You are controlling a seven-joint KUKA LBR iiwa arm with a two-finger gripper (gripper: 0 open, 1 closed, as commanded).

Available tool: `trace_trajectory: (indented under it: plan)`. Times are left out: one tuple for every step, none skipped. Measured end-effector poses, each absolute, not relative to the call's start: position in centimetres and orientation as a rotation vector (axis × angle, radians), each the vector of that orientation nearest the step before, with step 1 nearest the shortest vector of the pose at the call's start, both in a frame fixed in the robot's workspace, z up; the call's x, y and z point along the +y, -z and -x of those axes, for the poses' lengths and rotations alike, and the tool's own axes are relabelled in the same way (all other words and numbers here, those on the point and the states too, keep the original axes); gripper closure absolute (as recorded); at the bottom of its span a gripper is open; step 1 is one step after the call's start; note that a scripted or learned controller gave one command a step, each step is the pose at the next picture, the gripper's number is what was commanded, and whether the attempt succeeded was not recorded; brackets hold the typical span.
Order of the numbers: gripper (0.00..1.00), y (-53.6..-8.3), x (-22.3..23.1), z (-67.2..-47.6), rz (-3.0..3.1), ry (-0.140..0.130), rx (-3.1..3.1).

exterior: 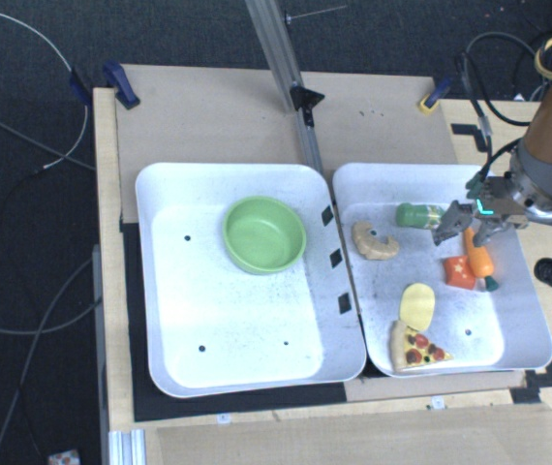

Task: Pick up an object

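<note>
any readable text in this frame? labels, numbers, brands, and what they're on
None readable.
Green bottle by the gripper: any label is too small and blurred to read.
Green bowl, pizza slice and both white bins: no print visible.

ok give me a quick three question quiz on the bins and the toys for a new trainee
1. True or false: the green bowl sits in the left bin.
2. Which toy lies nearest the front edge of the right bin? A) the green bottle B) the pizza slice C) the carrot
3. Fill in: the tool hangs over the ____ bin, beside the green bottle.

Key
1. True. The bowl is the one thing in that bin.
2. B. The pizza slice lies at the front, just below the yellow toy.
3. Right. The red block and the tan toy lie in that bin too.
</note>
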State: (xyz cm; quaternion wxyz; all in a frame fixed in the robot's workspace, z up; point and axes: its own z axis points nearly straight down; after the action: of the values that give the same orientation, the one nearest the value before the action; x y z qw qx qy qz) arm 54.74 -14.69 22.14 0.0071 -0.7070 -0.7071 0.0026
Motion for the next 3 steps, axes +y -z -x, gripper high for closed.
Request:
trace_trajectory:
  plan:
    - [0.0, -22.5, -14.7, -54.9, 2.214, -0.002, -2.216]
    - [0.0, -16.0, -14.5, -55.0, 2.21, -0.012, -2.208]
    - [0.0, -11.4, -14.0, -54.2, 2.213, -0.007, -2.209]
